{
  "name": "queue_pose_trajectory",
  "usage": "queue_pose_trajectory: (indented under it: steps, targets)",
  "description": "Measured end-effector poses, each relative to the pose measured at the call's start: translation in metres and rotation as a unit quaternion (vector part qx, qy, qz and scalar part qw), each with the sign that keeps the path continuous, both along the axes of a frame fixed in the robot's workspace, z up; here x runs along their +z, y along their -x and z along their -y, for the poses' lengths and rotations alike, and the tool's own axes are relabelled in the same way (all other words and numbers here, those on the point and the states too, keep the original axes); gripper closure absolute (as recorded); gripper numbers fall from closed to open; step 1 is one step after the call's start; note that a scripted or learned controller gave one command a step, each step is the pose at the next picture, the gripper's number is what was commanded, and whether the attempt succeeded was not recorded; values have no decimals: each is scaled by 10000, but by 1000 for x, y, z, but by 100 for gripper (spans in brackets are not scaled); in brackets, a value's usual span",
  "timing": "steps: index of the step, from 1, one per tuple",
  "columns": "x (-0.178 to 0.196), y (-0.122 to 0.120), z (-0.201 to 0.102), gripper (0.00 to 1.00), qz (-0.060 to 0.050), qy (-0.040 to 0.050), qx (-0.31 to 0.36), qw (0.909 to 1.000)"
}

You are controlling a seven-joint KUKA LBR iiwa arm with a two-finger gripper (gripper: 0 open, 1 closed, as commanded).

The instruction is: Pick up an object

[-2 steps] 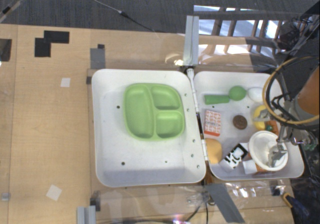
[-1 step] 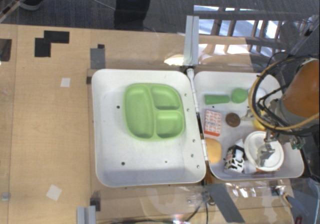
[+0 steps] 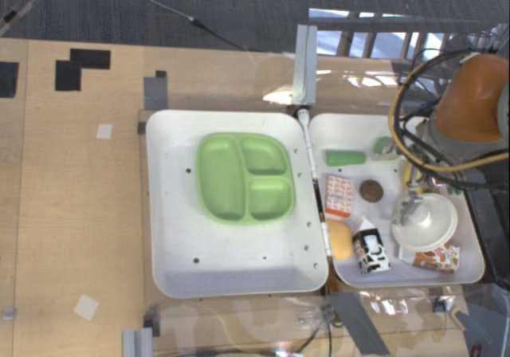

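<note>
Objects crowd the right bin (image 3: 476, 269): green block (image 3: 345, 158), brown disc (image 3: 370, 190), patterned card (image 3: 339, 195), yellow piece (image 3: 340, 241), black-and-white carton (image 3: 370, 251). Arm (image 3: 470, 100) overhangs them. Left bin (image 3: 171, 268) holds a green divided tray (image 3: 245, 177).

Right bin (image 3: 476, 266) was packed tight (cow carton (image 3: 370, 252), white bowl (image 3: 430, 224), snack box (image 3: 339, 195)); left bin (image 3: 171, 268) had room around the green tray (image 3: 244, 177).

No legible text or labels anywhere
</note>
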State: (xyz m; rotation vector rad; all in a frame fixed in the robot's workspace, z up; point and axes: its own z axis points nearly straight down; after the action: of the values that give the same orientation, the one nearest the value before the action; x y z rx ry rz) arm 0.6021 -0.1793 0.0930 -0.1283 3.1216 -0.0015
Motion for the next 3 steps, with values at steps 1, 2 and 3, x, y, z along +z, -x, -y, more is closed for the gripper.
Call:
queue_pose_trajectory:
  steps: [1,2,3]
  targets:
    - [-1,-17,-92,0,-1,-16,-298,9996]
    - [-3,-39,-40,0,-77,-17,-248,9997]
    - [10,-59,23,0,-311,-71,-324,9990]
